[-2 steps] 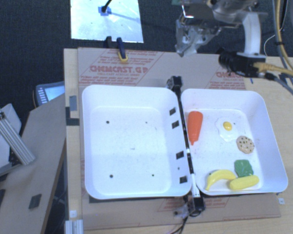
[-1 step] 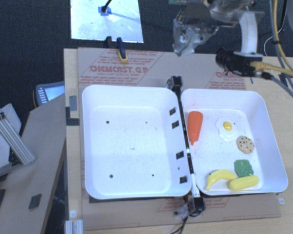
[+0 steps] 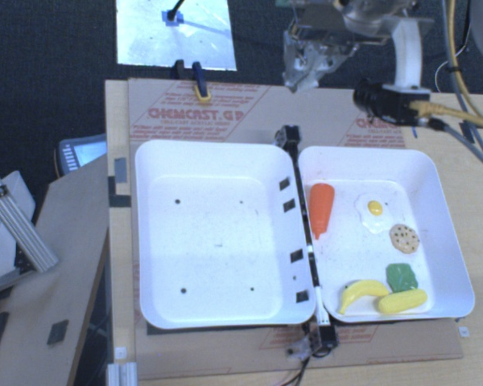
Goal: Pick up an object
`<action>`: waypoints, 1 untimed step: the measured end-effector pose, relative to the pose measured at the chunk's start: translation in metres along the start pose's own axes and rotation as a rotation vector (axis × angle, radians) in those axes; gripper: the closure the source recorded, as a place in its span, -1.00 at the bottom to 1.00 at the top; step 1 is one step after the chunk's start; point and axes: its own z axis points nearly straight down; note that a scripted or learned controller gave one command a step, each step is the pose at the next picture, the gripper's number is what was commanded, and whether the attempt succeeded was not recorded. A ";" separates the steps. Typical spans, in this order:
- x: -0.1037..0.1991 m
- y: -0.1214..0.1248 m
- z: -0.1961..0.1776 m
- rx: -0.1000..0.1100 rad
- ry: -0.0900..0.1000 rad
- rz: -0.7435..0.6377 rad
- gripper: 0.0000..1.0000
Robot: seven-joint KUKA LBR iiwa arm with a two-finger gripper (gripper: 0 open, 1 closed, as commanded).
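My gripper [image 3: 299, 79] hangs high above the bench, behind the back edge of the two bins, with nothing between its fingers. The right bin [image 3: 447, 207] holds an orange carrot [image 3: 320, 207] near its left wall, a fried egg [image 3: 374, 212] in the middle, and a round cookie [image 3: 403, 238] to the egg's right. Along the front lie a yellow banana [image 3: 359, 293], a green piece [image 3: 401, 276] and a yellow oblong piece [image 3: 402, 301].
The left bin [image 3: 149, 240] stands beside the right one, joined by a black clipped divider [image 3: 299, 223]. A shiny metal sheet [image 3: 175, 21] lies behind the bench. A yellow-and-blue clamp [image 3: 200, 83] sits at the cardboard's back edge.
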 end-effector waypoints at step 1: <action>-0.008 0.015 0.000 0.000 0.000 0.004 1.00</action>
